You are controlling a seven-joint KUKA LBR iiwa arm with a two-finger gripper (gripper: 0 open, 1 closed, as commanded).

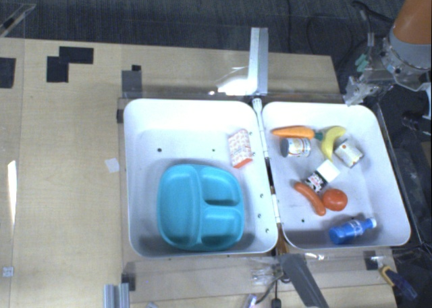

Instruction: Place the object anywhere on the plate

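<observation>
A blue divided plate [200, 205] lies in the left bin [138, 165], toward its front. A small white and red packet [239, 148] rests near that bin's right wall, behind the plate. My gripper [358, 89] hangs over the far right corner of the right bin [385, 165], beneath the orange-banded wrist [412, 19]. I see nothing in it. It is well away from the plate and the packet.
The right bin holds a carrot [293, 132], a small tin [297, 147], a banana [331, 139], a silver can [348, 153], a white box [322, 175], a sausage [310, 197], a red tomato [335, 198] and a blue bottle [352, 229]. An upright metal post [258, 60] stands behind the bins' divider.
</observation>
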